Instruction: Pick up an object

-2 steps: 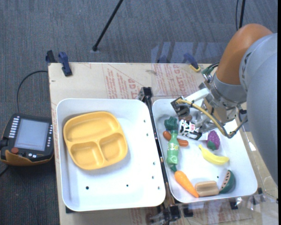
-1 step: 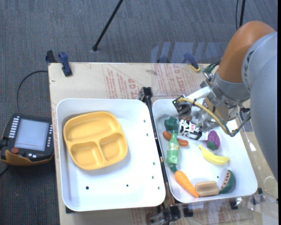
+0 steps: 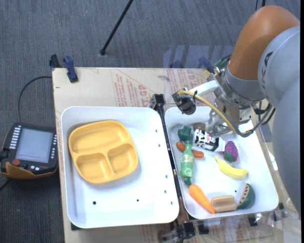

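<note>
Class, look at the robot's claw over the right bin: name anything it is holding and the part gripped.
It cannot be told: the claw sits just above the black-and-white toy cow, but no grip on it shows.

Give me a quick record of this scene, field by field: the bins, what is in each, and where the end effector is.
left bin: yellow divided tray
right bin: green bottle, carrot, banana, purple grapes, black-and-white cow toy, watermelon slice, tan bread piece
end effector: low over the right bin's far side, next to the cow toy
grasp: cannot tell
off bench: handheld pendant on the floor, left
</note>
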Robot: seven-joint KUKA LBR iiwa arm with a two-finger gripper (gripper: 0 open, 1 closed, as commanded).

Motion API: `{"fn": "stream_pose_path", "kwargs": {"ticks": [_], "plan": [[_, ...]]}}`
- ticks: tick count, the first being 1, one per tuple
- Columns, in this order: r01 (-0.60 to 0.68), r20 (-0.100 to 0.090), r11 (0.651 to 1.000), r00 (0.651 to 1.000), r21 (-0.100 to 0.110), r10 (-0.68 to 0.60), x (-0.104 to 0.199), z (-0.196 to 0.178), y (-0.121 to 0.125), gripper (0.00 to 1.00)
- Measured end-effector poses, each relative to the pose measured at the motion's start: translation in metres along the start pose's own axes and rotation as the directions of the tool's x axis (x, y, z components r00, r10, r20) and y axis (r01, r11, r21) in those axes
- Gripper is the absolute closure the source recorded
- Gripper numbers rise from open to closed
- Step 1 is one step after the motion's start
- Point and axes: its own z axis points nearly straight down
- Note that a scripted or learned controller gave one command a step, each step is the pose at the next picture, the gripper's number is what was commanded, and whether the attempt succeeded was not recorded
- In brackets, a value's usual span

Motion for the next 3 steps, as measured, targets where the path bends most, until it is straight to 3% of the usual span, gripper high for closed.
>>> {"fn": "stream_pose_path", "kwargs": {"ticks": [1,2,3], "plan": [[-0.003,0.004,1.0,1.0,-0.002,0.003,-0.026,-0.067,0.042,1.0],[-0.001,0.017,1.0,1.0,0.002,0.001,0.015,0.027,0.017,1.0],[-0.008,0.013,1.0,1.0,0.002,0.008,0.015,0.014,0.021,1.0]]}}
